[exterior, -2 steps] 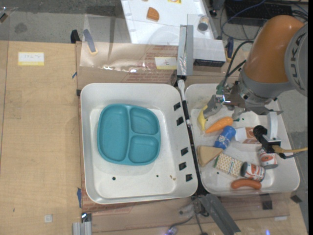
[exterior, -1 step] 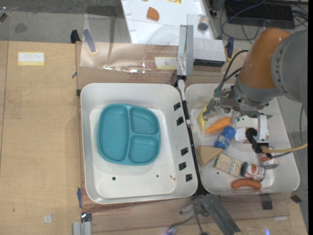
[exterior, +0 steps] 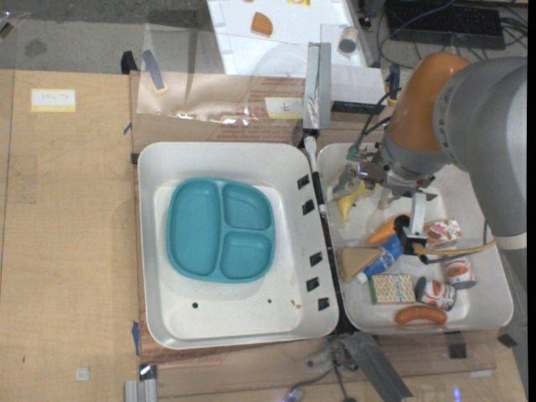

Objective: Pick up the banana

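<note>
From above, the bench carries two shallow white bins side by side. The left bin (exterior: 159,308) holds a teal divided plate (exterior: 222,229) with three compartments, lying flat near the bin's middle. The right bin (exterior: 494,308) is crowded with small things. The banana (exterior: 347,201) lies in the upper left part of this bin, close to the wall between the two bins, its yellow body running down and to the left. The gripper (exterior: 377,182) hangs just beside the banana's upper end, under the grey arm (exterior: 486,115) with its orange band (exterior: 423,99); whether it is open or closed cannot be told from here, and the banana is not seen to be held. Below lie an orange carrot (exterior: 387,229), a blue bottle (exterior: 383,262), a tan wedge (exterior: 356,260), a small patterned box (exterior: 392,288), a sausage (exterior: 420,315) and two red-and-white cans (exterior: 435,293) whose print is too small to read. Behind the bins a white label (exterior: 282,105) on the cardboard bears a mark that cannot be read, and a pale tag (exterior: 53,100) on the left of the bench is likewise illegible.
</note>
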Robot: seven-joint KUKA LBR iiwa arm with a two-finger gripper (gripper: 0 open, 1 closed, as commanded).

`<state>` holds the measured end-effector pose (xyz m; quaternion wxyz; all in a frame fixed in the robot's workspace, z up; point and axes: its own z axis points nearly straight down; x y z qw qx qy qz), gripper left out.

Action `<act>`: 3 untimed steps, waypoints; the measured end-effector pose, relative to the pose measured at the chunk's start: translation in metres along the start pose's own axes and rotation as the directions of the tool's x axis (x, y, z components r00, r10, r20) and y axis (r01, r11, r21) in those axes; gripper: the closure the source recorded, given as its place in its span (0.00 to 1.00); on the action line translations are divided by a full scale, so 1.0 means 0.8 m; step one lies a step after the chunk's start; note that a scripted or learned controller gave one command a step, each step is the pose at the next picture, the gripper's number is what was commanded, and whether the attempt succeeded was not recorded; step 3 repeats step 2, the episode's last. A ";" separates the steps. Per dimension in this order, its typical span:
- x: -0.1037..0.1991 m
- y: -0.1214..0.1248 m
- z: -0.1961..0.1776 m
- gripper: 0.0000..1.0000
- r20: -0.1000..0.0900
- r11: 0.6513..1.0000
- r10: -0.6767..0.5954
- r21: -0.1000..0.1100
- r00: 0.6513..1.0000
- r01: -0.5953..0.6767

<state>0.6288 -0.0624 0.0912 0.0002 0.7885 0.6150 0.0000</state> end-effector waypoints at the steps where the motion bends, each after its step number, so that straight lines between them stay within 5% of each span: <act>1: -0.001 0.001 -0.013 1.00 -0.001 1.000 0.001 -0.002 1.000 -0.001; 2: 0.063 -0.080 -0.164 1.00 -0.001 0.991 -0.136 -0.001 0.991 0.136; 3: 0.063 -0.080 -0.164 1.00 -0.001 0.991 -0.136 -0.001 0.991 0.136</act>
